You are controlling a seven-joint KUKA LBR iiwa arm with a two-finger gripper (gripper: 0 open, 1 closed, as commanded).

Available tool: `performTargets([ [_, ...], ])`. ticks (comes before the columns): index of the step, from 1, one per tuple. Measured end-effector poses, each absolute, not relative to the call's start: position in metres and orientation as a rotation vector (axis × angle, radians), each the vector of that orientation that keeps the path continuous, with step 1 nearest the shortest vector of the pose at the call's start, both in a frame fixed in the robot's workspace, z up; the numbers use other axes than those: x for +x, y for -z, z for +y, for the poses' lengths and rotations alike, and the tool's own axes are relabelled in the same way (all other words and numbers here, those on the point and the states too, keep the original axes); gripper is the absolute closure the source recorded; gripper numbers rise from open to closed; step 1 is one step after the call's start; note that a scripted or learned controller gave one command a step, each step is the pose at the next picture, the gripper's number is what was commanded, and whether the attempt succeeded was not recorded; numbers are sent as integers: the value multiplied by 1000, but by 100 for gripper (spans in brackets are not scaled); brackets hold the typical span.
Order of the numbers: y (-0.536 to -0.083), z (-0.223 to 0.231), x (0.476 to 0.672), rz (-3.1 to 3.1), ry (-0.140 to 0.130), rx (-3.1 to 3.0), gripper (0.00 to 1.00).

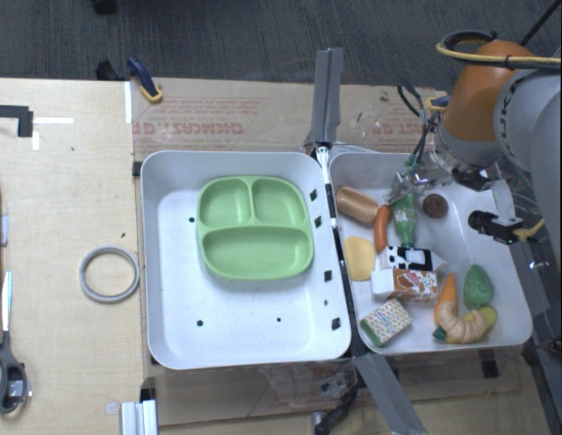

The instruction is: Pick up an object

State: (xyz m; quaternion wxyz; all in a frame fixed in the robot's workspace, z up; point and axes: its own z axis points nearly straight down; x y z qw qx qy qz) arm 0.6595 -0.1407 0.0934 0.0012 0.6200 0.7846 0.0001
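Arm: the grey arm (pixel 526 116) reached in from the right, its orange band above the right bin's (pixel 512 333) back right corner.
Gripper: the gripper (pixel 412 181) sat low over the right bin's back edge, near the middle of that edge. Its tip merged with the clutter below, so I could not tell its state, and nothing was plainly held.
Candidates: all the small objects lay in the right bin. A bun (pixel 357 205) lay by the left wall near the back, a carrot (pixel 382 227) just beside it, and a green packet (pixel 405 222) just below the gripper. A brown ball (pixel 435 206) lay toward the back right.
Front pile: a yellow piece (pixel 359 258), a carton (pixel 404 283), a patterned block (pixel 386 322), a shrimp (pixel 460 320) and a green lump (pixel 478 287) crowded the front half.
Left bin: the left bin (pixel 163 270) held a green tray (pixel 256 226) toward its back.
Stage: judging by its position, the gripper was descending on or closing near the packet; no lift was visible.
Risk, crowding: the carrot and packet lay nearly touching, so the gripper could nudge one while reaching the other, or catch both.
Risk, slip: the packet looked thin and limp and could slide out on the lift.
Risk, wall: so close to the back edge, a small offset could bring the gripper onto the rim.
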Motion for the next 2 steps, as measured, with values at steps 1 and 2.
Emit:
performTargets([
  [1, -214, -81, 659, 2446, 0, 1969, 100],
  [2, -288, -80, 659, 2164, 3, 2276, 100],
])
